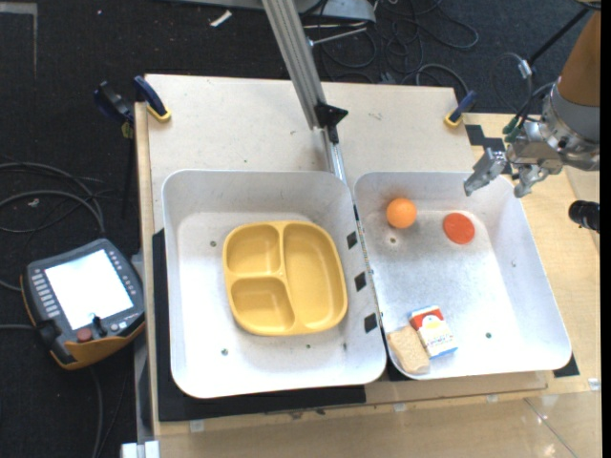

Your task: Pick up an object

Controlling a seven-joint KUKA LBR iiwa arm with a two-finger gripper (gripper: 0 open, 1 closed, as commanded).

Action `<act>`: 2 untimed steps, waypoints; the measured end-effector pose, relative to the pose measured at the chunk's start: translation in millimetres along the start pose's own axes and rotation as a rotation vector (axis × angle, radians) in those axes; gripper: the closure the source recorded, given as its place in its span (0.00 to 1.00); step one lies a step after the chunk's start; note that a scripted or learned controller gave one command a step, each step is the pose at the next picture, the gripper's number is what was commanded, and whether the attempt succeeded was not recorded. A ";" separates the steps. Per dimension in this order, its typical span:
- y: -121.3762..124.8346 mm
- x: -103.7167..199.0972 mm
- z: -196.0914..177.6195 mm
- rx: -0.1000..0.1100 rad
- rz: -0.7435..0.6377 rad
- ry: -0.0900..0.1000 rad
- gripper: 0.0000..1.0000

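In the right bin (pixel 506 284) lie an orange ball (pixel 402 213), a flat red-orange disc (pixel 459 227), a small red and white carton (pixel 434 330) and a tan biscuit-like block (pixel 410 350). My gripper (pixel 503 180) hangs above the bin's far right rim, up and to the right of the red-orange disc. Its two fingers stand apart, one at the left (pixel 480 176) and one at the right (pixel 524 183), with nothing between them.
The left bin (pixel 191 256) holds a yellow three-compartment plate (pixel 284 277). A slanted metal pole (pixel 296 46) rises from between the bins' far edges. Clamps sit at the board's far corners (pixel 153 103) (pixel 458 113). A teach pendant (pixel 81 299) lies left of the bench.
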State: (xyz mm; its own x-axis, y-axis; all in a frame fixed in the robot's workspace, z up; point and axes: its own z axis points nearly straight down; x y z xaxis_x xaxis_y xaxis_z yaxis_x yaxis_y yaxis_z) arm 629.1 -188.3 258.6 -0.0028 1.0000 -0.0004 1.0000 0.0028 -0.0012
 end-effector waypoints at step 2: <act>-4.4 3.8 44.3 0.003 0.002 0.000 0.00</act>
State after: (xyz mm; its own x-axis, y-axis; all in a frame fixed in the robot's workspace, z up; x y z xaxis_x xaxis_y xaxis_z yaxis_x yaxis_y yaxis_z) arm 624.6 -184.5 214.3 -0.0012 1.0000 0.0000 1.0000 0.0012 -0.0040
